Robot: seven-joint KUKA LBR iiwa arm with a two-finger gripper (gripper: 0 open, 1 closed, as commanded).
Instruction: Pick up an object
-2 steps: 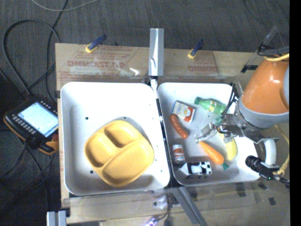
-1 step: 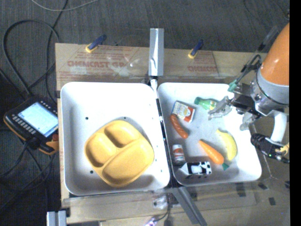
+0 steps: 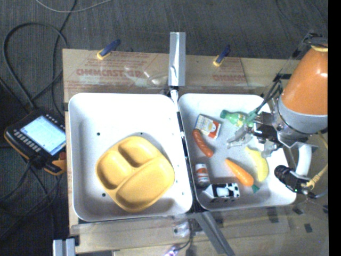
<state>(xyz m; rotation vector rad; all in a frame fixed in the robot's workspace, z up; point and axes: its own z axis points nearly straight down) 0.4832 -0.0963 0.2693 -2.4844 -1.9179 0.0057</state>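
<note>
The right bin (image 3: 224, 98) holds several small items. A green bottle (image 3: 231, 115) lies near its back, and a red and white carton (image 3: 206, 125) sits to the left of it. A red sausage (image 3: 203, 143), an orange carrot (image 3: 239, 173) and a yellow banana (image 3: 260, 165) lie across the middle. A small can (image 3: 201, 174) and a black and white box (image 3: 226, 190) rest near the front wall. My gripper (image 3: 241, 133) hangs over the bin's middle right, just in front of the green bottle and above the carrot and banana. Nothing is visibly held.
The left bin (image 3: 88, 116) holds a yellow divided plate (image 3: 135, 173). The grey and orange arm (image 3: 306, 97) covers the right bin's far right side. A teach pendant (image 3: 36, 137) lies left of the bench. Clamps and a metal post (image 3: 176, 57) stand behind the bins.
</note>
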